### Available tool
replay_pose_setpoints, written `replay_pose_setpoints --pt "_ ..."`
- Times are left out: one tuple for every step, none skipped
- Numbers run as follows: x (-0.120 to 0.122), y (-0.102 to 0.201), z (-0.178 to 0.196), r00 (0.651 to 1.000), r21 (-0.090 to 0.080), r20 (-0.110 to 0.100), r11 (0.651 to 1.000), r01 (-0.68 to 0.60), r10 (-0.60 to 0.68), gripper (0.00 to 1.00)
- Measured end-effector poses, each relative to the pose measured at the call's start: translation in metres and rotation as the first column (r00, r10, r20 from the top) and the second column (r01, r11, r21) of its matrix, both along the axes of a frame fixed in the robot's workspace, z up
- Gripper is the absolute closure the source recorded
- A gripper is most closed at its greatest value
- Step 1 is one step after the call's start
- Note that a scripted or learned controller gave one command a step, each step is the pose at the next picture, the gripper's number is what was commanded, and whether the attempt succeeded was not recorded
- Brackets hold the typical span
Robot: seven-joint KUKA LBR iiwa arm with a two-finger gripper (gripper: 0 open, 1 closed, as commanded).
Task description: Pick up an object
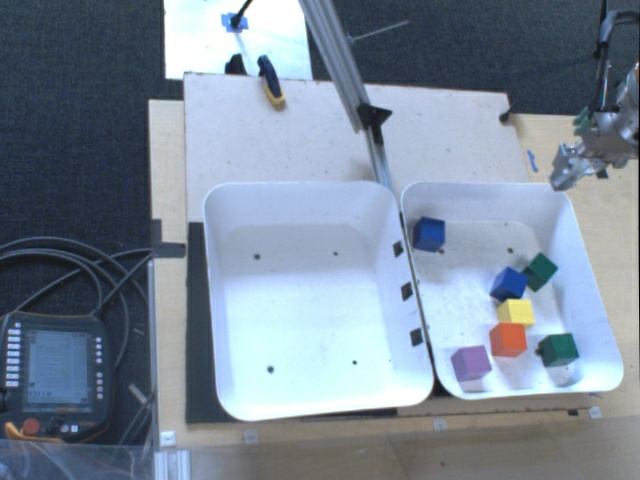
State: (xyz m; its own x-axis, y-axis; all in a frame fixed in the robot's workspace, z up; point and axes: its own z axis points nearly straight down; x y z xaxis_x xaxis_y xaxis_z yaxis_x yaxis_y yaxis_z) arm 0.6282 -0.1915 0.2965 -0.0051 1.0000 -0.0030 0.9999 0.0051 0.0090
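Observation:
Several small cubes lie in the right bin (590, 298). A blue cube (429, 234) sits alone near the bin's far left corner. Clustered toward the near right are another blue cube (508, 284), a green cube (541, 270), a yellow cube (516, 312), an orange cube (508, 340), a second green cube (558, 349) and a purple cube (471, 363). My gripper (572, 166) hangs at the view's right edge, just beyond the right bin's far right corner and well apart from every cube. Nothing shows in it.
The left bin (225, 268) stands beside the right one, sharing a divider with black clips (407, 290). A slanted metal pole (335, 53) crosses the back board. A blue and yellow clamp (270, 80) lies at the back. A teach pendant (55, 373) with cables sits lower left.

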Motion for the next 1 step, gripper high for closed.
replay_pose_setpoints --pt "0.0028 0.0621 -0.0006 1.0 0.004 -0.006 1.0 -0.006 0.006 1.0"
